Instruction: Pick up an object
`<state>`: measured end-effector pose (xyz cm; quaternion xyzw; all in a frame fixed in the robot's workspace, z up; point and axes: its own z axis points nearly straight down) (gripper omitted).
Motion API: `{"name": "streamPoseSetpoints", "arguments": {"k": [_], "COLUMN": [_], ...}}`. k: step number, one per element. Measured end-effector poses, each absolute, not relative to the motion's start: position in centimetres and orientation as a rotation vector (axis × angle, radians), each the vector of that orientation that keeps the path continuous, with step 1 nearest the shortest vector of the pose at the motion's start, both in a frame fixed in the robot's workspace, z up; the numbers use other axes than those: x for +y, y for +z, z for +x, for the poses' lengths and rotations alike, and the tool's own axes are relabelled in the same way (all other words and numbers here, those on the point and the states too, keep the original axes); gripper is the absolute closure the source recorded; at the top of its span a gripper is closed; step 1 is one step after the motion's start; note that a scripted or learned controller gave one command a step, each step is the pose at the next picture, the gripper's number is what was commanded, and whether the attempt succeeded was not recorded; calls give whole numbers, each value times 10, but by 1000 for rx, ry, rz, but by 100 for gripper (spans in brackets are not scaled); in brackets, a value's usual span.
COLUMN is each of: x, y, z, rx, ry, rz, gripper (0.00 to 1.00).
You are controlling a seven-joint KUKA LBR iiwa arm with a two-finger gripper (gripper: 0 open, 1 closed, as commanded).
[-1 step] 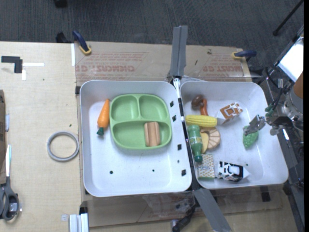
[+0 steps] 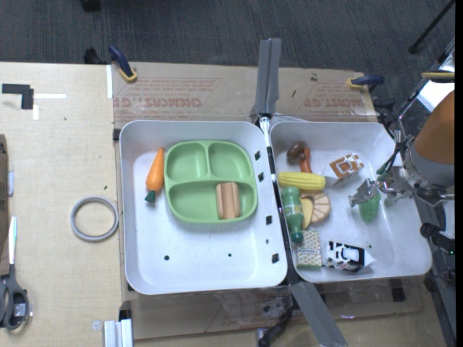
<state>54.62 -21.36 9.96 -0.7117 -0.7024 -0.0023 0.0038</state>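
Across the pale wooden counter (image 2: 58, 165) sit two shallow white plastic bins side by side, left bin (image 2: 195, 266) and right bin (image 2: 405, 255), and everything loose lies in them.

Left bin, largest first: one light green three-compartment plastic plate (image 2: 189, 166), one toy hot dog (image 2: 228, 199) lying in the plate's lower compartment with its long axis running up and down the view, and one orange toy carrot (image 2: 154, 173) just beside the plate's left edge.

Right bin: one yellow toy corn cob (image 2: 302, 181) lying crosswise, one green toy bottle (image 2: 292, 212) lengthwise below it, one tan sliced toy piece (image 2: 316, 209), one brown toy piece (image 2: 298, 155) near the top, one orange-and-white small box (image 2: 346, 166), one patterned packet (image 2: 309, 250), one black-and-white packet (image 2: 349, 256), and one small translucent green object (image 2: 370, 207).

That green object is what matters: it sits directly beneath the grey metal tool (image 2: 370, 194), touching or nearly so, at the right bin's right-hand side, where the single arm reaches in. Whether the tool is spread or pinching it I cannot tell. On the counter to the left lies one grey ring of tape (image 2: 94, 218).
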Motion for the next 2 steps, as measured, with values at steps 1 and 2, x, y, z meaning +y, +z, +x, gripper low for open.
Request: {"name": "streamPoseSetpoints", "arguments": {"k": [1, 2], "x": [-216, -153], "y": [105, 201], "z": [545, 577], "rx": [-2197, -2168], "ry": [3, 6], "rz": [-2233, -2269], "gripper": [100, 100]}}
